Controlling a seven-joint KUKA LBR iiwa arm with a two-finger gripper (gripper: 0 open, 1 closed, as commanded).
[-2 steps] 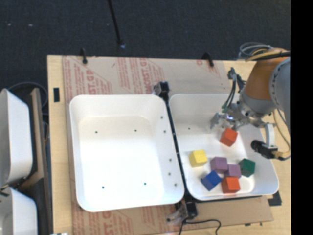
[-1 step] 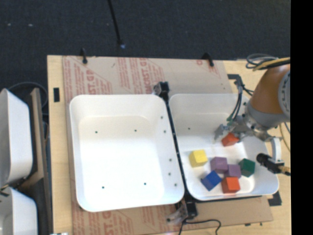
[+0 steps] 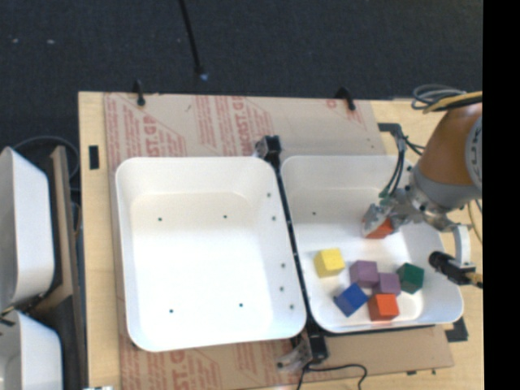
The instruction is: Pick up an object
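My gripper point(image 3: 381, 222) reaches into the right bin point(image 3: 325, 177) from the right, over its middle right part. A small red-orange block point(image 3: 379, 230) shows between the fingertips, and the fingers are shut on it. Toward the bin's front lie other blocks: a yellow one point(image 3: 330, 262), two purple ones point(image 3: 364, 272) point(image 3: 388, 283), a green one point(image 3: 411, 277), a blue one point(image 3: 351, 299) and an orange one point(image 3: 383, 306). The arm's orange band point(image 3: 447, 149) rises above the wrist at the right edge.
The left bin point(image 3: 203, 185) sits beside the right one, and their walls meet along a dark divider point(image 3: 286, 226). Cables point(image 3: 439, 97) hang near the arm at the back right. A black clamp point(image 3: 268, 146) sits at the bins' back junction.
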